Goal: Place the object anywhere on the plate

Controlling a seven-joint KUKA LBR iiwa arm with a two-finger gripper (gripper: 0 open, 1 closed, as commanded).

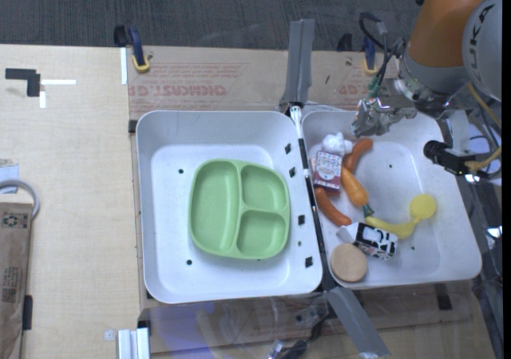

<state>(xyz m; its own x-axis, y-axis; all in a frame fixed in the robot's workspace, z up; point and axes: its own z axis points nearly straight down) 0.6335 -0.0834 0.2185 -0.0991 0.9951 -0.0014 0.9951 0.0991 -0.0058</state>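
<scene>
A green three-compartment plate [239, 208] lies in the left bin [160, 190] with nothing on it. The right bin [447, 254] holds toy food: a white-and-red packet [328, 164], an orange carrot [353, 187], two sausages [358, 150] [332, 207], a yellow banana [393, 226], a yellow ball [423, 206], a black-and-white cow-pattern item [376, 240] and a tan round cookie [349, 262]. My gripper [374, 122] hangs over the back of the right bin, just above the upper sausage and beside the packet. I see nothing held in it.
A grey divider post [299, 62] rises between the two bins at the back. Blue-and-yellow clamps [136, 53] sit on the cardboard rim behind the bins. A brown paper bag [14, 270] lies on the bench at far left.
</scene>
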